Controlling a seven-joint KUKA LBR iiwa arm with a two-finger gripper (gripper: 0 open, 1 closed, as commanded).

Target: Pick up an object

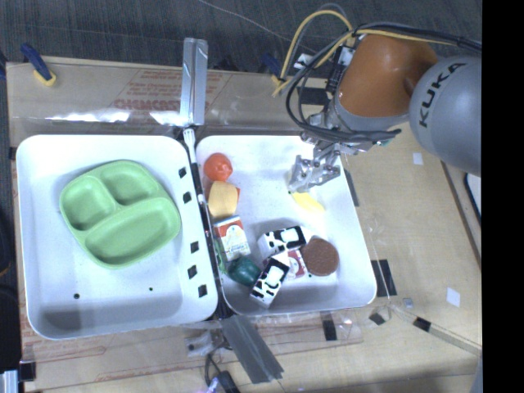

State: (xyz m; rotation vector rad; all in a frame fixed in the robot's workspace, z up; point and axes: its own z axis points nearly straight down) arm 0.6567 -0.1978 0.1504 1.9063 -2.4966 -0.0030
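My gripper (313, 173) hangs over the right bin's (262, 155) far right part, fingers pointing down. A small yellow piece (309, 201) lies on the bin floor just below and in front of the fingertips, apart from them as far as I can see. Along the bin's left wall sit an orange-red ball (217, 167), a yellow block (223, 198) and a small carton with a red and green label (233, 238). Nearer the front lie a teal object (243, 270), two black-and-white cow-patterned items (282, 240) (269, 280) and a brown round disc (321, 256).
The left bin (41, 244) holds a green divided plate (120, 210). A metal divider (195, 84) runs between the bins at the back. The arm's grey body and orange band (385, 72) loom over the right bin's far right corner, with cables above.
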